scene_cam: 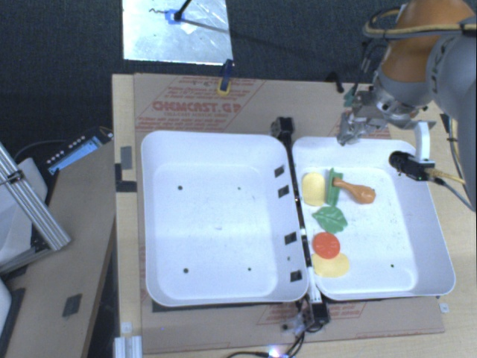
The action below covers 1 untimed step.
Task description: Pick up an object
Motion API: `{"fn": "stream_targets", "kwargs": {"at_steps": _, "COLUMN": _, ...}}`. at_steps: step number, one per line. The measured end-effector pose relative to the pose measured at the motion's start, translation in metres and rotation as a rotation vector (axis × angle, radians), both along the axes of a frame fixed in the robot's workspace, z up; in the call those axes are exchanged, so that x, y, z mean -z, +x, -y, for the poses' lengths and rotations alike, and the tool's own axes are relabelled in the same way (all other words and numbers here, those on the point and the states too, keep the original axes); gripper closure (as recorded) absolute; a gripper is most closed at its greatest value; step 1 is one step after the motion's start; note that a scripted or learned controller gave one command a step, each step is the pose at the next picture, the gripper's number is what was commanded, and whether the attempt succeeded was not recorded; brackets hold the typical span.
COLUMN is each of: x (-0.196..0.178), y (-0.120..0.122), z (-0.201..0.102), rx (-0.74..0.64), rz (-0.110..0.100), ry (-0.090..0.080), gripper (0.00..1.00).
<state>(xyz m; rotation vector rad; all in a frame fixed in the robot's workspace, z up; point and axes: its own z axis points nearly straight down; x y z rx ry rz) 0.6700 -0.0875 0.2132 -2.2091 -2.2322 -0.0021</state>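
Gripper (350, 134) hangs over the far rim of the right bin (425, 230), nothing held; can't tell if it's open or shut at this size. Candidates all lie on the right bin's left side: yellow piece (314, 188), orange drumstick-like toy (355, 191) touching a green strip (332, 187), green leaf (329, 218), red disc (326, 244) overlapping a yellow disc (332, 265). Best bet is probably the drumstick: come straight down over its shaft, straddle the narrow width, and stay off the centre divider (296, 200); left bin (216, 215) isn't needed.

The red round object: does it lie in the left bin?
No, the red round object lies in the right bin, beside a yellow piece.
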Motion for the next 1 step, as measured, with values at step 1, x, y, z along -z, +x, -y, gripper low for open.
{"fn": "stream_targets", "kwargs": {"at_steps": 1, "x": 0.0302, "y": -0.0013, "z": -0.0647, "rx": 0.000, "rz": 0.000, "ry": 0.001, "gripper": 1.00}}
